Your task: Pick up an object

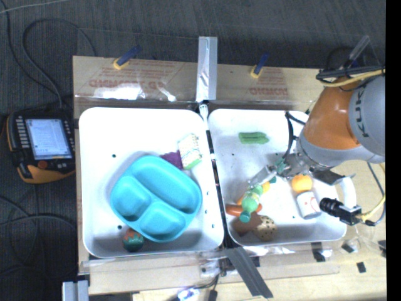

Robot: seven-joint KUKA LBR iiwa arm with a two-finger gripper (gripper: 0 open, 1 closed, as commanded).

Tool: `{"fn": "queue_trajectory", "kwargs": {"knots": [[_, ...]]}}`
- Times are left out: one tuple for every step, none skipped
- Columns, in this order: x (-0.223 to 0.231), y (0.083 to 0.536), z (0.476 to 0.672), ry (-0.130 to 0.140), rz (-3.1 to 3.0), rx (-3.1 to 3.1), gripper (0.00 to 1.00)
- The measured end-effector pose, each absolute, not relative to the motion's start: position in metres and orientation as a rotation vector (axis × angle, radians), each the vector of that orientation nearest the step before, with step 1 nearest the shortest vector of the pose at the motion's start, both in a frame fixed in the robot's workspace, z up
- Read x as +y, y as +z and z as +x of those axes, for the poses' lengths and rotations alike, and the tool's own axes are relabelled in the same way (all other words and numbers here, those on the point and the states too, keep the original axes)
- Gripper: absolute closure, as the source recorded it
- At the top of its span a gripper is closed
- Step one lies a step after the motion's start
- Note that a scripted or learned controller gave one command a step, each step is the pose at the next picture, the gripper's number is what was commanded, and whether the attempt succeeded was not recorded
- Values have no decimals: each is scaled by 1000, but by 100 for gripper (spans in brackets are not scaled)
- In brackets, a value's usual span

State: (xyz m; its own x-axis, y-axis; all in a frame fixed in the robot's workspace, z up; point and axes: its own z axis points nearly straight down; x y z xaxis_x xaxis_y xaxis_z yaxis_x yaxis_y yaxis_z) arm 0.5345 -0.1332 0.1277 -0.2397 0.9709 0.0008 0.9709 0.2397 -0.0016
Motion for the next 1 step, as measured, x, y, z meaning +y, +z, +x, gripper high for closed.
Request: {"fn": "queue_trajectory", "kwargs": {"knots": [[-223, 167, 553, 2, -1520, -2751, 0]]}}
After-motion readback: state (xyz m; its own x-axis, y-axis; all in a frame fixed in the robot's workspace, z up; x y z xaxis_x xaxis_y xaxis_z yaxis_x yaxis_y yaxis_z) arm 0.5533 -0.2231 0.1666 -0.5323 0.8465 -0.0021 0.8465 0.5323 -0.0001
